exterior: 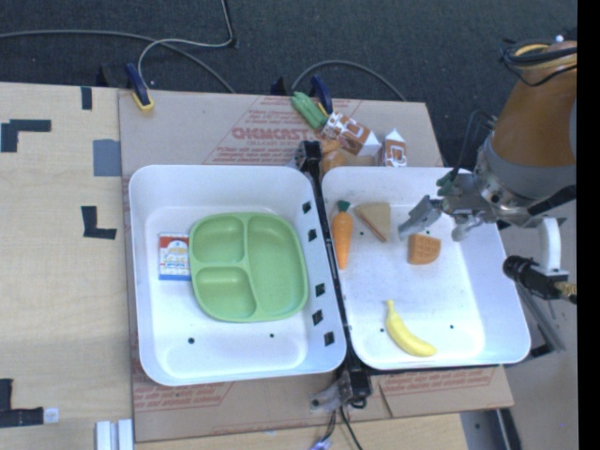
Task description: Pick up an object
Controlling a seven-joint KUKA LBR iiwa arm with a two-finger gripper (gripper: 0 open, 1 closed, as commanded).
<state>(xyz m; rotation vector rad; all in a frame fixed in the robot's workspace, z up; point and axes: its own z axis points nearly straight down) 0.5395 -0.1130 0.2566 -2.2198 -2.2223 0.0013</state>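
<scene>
The right bin [487,340] holds a carrot [342,236] by its left wall, a tan bread wedge [375,219] beside it, an orange chunk [424,249] in the middle and a yellow banana [408,331] near the front. My gripper [439,224] hangs over the bin's back right part, just above and behind the orange chunk. It is open, its two fingers spread left and right, with nothing between them.
The left bin [155,345] carries a green divided plate [249,265] and a small printed box [173,256] at its left. Small cartons [354,137] and a green object [309,111] lie on the cardboard behind the bins. Cables run across the back.
</scene>
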